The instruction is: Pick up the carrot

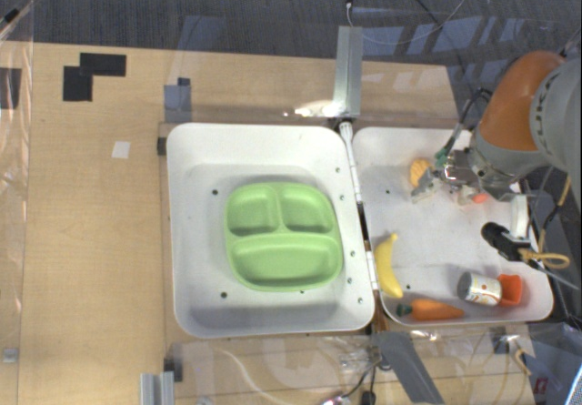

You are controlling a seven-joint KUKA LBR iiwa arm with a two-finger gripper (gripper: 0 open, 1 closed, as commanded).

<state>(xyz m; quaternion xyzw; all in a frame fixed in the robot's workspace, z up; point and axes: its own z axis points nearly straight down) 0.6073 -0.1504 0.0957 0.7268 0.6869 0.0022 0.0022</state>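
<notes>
arm [546,112] cut off at right edge

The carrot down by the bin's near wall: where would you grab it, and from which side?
Judging by its pose, grip the carrot across its thick orange middle, coming straight down from above. It lies flat and lengthwise along the right bin's near wall, with the banana's tip just left, so a sideways approach looks cramped. The tool hovers at the far side.
</notes>
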